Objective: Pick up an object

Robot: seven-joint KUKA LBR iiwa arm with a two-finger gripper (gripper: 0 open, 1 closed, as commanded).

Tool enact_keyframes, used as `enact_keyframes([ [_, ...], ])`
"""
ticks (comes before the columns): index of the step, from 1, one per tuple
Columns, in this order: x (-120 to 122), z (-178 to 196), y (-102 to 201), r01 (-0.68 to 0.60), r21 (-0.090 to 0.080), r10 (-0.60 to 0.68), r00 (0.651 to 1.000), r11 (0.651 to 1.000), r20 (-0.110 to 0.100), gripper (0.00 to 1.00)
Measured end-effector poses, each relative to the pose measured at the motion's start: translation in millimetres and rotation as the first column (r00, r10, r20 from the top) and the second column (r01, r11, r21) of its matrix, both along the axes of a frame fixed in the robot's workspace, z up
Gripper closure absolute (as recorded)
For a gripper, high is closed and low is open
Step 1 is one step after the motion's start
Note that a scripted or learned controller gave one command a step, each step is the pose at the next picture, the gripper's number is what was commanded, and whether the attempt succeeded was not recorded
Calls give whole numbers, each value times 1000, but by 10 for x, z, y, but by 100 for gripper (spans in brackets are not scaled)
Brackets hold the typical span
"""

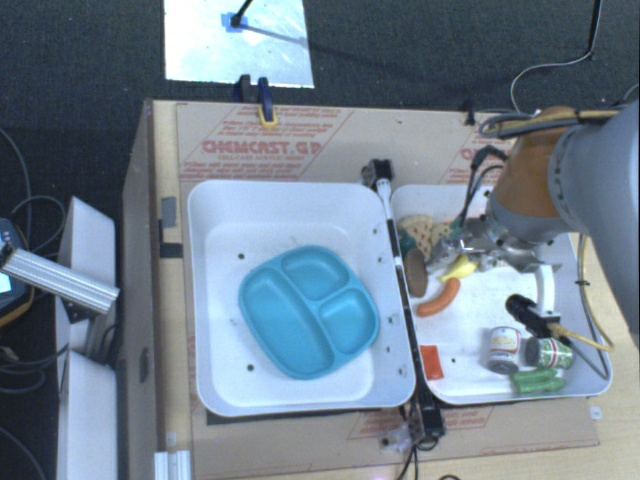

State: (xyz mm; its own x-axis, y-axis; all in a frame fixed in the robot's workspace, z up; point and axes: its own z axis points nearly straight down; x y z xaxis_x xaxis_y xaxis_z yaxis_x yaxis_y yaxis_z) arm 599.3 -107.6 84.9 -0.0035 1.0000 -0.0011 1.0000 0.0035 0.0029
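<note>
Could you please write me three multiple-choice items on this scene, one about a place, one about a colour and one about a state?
1. Where does the divided plate lie?
A. In the left bin
B. In the right bin
C. On the bare bench

2. What colour is that plate?
A. Red
B. Light blue
C. Yellow

3. How do the two cans near the right bin's lower right corner stand?
A. Both upright
B. Both on their sides
C. The pale can upright, the green can on its side

Answers:
1 A, the plate sits inside the left bin.
2 B, its surface is light blue all over.
3 C, the pale can shows its round top, while the green can lies lengthwise beside it.
</note>
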Motion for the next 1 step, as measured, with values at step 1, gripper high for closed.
enact_keyframes([
  [1,5,106,-3,-3,0,3,1000,1000,1,100],
])
